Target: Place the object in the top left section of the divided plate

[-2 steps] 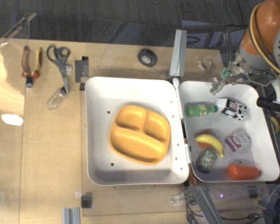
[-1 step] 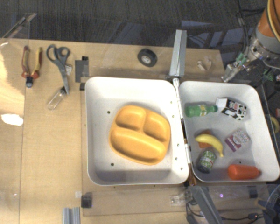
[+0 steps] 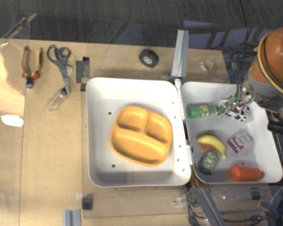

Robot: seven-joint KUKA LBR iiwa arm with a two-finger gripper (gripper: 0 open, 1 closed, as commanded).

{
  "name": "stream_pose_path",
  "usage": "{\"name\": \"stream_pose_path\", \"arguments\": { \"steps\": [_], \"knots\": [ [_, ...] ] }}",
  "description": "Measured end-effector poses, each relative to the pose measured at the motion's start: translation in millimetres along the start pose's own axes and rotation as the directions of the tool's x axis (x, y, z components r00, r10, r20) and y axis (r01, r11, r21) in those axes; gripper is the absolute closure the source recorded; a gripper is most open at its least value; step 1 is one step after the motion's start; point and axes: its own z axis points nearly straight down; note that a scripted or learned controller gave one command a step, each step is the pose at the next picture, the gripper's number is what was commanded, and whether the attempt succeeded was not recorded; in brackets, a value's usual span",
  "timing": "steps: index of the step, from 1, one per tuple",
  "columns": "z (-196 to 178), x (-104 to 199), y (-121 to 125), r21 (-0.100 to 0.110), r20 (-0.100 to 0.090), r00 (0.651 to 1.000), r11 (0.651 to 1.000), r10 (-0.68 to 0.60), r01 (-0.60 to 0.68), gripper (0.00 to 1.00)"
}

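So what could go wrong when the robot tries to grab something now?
The gripper sits right by the green bottle, which lies on its side and might roll away. The banana, green can and purple packet are crowded together, so it could bump neighbours. The yellow divided plate has low ridges, so a rolling object might settle in the wrong section.

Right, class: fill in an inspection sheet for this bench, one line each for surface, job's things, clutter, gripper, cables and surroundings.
Surface: wooden bench bearing two white bins.
Job's things: yellow divided plate in left bin; green bottle, banana, can, orange item, purple packet in right bin.
Clutter: scissors, pliers, tape roll.
Gripper: gripper over right bin, beside bottle.
Cables: dark cables at bottom edge.
Surroundings: dark floor.
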Motion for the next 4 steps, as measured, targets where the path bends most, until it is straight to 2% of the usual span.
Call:
{"name": "stream_pose_path", "arguments": {
  "steps": [1,2,3,4],
  "knots": [
    [-55,62,18,-0.003,0.001,1.0,1.0,0.028,-0.028,1.0],
    [-58,141,59,-0.002,0.0,1.0,1.0,-0.019,0.019,1.0],
    [-36,207,76,-0.003,-0.001,0.977,0.977,-0.215,0.215,1.0],
    [-18,258,52,-0.003,-0.001,0.904,0.904,-0.427,0.427,1.0]
  ]
}}
